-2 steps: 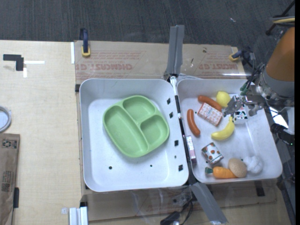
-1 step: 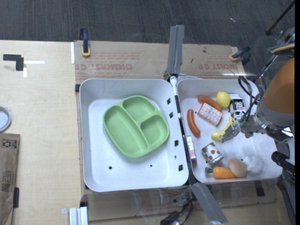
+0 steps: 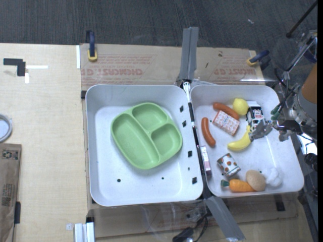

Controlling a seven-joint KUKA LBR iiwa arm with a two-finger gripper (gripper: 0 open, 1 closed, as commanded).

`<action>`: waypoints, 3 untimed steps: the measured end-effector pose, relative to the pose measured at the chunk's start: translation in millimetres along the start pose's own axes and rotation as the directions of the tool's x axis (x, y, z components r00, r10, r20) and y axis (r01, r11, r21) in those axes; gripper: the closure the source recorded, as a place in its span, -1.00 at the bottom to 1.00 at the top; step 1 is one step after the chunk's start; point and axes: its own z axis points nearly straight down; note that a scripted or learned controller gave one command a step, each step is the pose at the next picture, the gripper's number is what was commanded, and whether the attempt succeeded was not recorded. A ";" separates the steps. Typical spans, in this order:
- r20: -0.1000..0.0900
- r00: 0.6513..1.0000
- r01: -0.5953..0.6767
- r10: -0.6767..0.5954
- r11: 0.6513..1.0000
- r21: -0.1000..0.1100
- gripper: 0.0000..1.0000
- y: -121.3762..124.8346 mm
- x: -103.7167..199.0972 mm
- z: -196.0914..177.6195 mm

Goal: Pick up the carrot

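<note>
The carrot (image 3: 240,186) is small and orange with a green stub at its left end. It lies near the front edge of the right bin (image 3: 287,150), just left of a tan potato-like piece (image 3: 256,180). My gripper (image 3: 261,129) reaches in from the right over the bin's middle, right above the top end of a yellow banana (image 3: 240,142). That puts it well behind the carrot, and I see nothing held in it.
The right bin also holds two red sausages (image 3: 208,131) (image 3: 225,109), a lemon (image 3: 240,106), a red-and-white box (image 3: 225,122), a black-and-white packet (image 3: 255,113), a small patterned carton (image 3: 228,165) and a white tuft (image 3: 273,175). A green divided plate (image 3: 146,134) lies in the left bin (image 3: 96,150).
</note>
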 end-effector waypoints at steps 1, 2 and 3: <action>-0.002 0.968 -0.251 0.251 0.968 0.002 -1.00 -24.2 29.6 139.7; -0.002 0.967 -0.255 0.255 0.967 0.009 1.00 -24.9 29.0 134.9; 0.003 0.890 -0.456 0.456 0.890 0.000 1.00 -24.5 87.1 -19.6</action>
